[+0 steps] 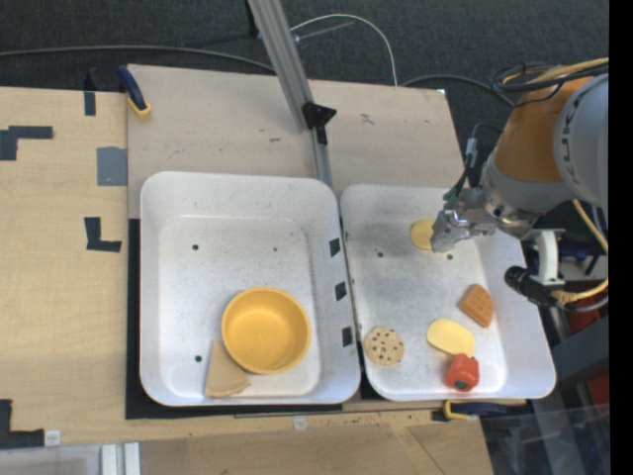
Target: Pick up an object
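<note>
The jaws' gripper (447, 237) sits on a yellow piece (423, 234).

No text, label, brand or number can be read anywhere

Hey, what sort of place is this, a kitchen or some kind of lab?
Most likely a robotics lab bench, not a kitchen: a robot arm reaches over two white bins holding toy food such as a cookie, with loose cables on the dark floor.
</note>
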Action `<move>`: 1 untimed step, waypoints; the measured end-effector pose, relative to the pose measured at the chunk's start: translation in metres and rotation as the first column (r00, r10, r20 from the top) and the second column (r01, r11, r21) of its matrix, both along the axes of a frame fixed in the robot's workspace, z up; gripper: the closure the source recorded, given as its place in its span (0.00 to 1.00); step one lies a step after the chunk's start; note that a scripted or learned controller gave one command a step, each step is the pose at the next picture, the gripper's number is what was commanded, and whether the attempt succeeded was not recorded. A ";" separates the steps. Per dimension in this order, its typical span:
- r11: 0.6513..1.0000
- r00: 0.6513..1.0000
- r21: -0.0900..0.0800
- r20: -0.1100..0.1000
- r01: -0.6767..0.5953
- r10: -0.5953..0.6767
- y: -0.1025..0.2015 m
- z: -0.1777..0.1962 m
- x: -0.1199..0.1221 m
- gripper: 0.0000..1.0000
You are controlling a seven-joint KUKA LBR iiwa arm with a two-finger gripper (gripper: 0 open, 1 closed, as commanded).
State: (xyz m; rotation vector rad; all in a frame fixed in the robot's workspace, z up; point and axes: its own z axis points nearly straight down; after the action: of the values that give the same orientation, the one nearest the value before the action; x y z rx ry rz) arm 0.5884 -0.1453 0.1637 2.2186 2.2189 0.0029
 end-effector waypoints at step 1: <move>1.000 1.000 0.000 -0.005 -0.001 0.001 0.002 0.058 0.005 1.00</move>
State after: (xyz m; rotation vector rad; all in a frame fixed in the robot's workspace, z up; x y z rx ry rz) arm 0.5932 -0.1433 0.2217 2.2200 2.2231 -0.0023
